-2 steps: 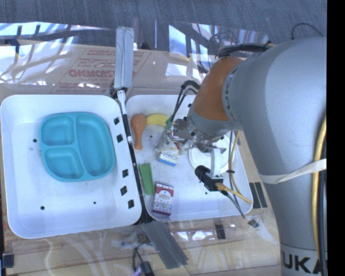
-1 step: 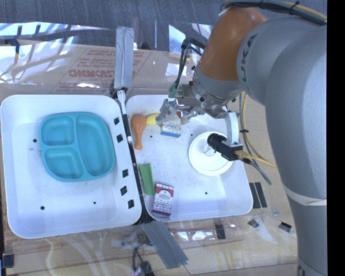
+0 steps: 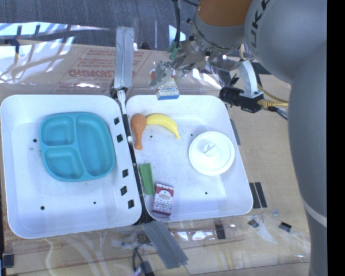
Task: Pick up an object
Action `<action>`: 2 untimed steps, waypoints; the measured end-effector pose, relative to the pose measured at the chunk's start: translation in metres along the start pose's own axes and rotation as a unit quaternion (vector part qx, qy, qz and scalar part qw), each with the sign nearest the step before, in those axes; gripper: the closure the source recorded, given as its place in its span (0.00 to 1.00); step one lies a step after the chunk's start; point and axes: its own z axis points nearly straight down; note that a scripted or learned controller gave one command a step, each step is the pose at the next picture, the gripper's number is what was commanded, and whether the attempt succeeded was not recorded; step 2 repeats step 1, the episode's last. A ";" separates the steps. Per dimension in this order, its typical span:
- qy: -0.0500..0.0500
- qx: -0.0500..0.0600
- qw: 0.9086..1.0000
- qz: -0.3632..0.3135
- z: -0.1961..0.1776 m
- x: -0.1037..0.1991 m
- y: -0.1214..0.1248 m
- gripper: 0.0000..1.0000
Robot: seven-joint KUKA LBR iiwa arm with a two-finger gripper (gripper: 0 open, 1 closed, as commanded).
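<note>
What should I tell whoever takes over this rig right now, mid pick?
Gripper: raised over the far edge of the right bin, with a small blue-and-white box between its fingers. It looks lifted clear of the bin floor, though the slant view makes height hard to judge.
In the right bin: banana, drumstick toy, white round lid, green stick, red box.
Left bin: blue divided plate.
Done: one object apparently picked up.
Left: confirm the grip is firm as the arm moves; the box hangs low at the fingertips and may slip.
</note>
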 end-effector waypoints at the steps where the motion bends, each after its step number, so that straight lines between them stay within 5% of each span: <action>1: 0.001 0.005 0.990 0.140 0.108 0.005 -0.021 1.00; 2: 0.001 0.005 0.990 0.140 0.108 0.005 -0.021 1.00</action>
